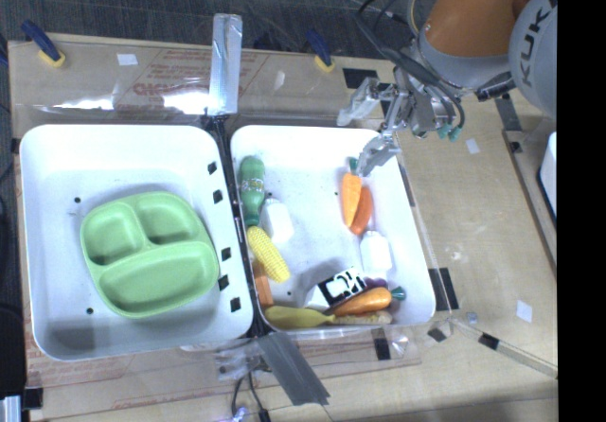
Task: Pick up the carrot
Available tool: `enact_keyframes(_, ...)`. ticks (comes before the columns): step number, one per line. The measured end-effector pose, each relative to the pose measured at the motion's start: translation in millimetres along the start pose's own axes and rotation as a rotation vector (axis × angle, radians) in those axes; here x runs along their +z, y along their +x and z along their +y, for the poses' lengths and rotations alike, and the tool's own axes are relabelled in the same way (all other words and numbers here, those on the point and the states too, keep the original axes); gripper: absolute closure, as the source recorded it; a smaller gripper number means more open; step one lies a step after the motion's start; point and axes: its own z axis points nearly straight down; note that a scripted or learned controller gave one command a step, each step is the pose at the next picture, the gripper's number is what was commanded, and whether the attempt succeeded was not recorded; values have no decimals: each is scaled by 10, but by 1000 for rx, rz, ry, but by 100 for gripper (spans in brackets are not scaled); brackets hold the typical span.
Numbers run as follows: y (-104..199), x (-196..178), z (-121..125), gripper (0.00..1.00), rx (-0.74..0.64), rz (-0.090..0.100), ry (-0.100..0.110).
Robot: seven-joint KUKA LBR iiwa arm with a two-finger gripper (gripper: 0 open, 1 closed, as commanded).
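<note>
We see the gripper (377, 148) hanging over the right bin (312, 148), fingers spread, gripping nothing, one fingertip just above the carrot's green top. The carrot (351, 199) lies lengthwise near the bin's right wall, orange, another orange piece alongside.

Left bin (38, 221) holds tray (149, 252); right bin (312, 141) holds carrot (351, 199) (right side), corn (267, 254) left, maybe banana (295, 317) in front.

The arm (492, 4) is cut off at the top edge; its finger spacing is unreadable
</note>
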Motion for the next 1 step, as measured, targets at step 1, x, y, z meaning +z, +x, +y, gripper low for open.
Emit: enact_keyframes(1, -280, 1961, -218, 0, -45, 14, -7)
